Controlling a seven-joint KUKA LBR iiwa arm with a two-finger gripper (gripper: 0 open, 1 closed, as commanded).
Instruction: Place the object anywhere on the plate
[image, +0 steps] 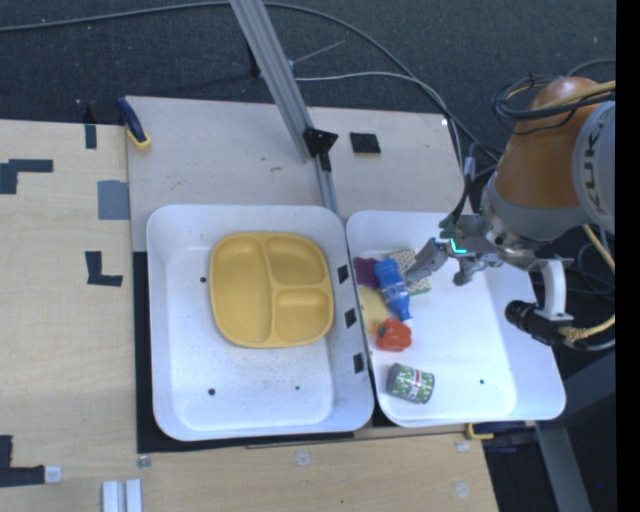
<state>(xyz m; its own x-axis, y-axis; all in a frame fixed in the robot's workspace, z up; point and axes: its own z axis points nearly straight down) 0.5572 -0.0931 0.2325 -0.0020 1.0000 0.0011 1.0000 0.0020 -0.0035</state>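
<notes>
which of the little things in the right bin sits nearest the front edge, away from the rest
The green patterned can, lying on its side. It sits apart, below the red item; the other pieces cluster higher up by the pincer.

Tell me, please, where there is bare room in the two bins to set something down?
The yellow plate is bare in all compartments. The left bin has floor below the plate. The right bin is free right of the green can; its left side is crowded, near the gripper.

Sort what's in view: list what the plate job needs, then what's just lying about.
For the job:
yellow plate, left bin
gripper, over the right bin
candidates to pick: blue item, red item, green can, purple item

Lying about:
blue-yellow clamp
metal pole
cables
</notes>
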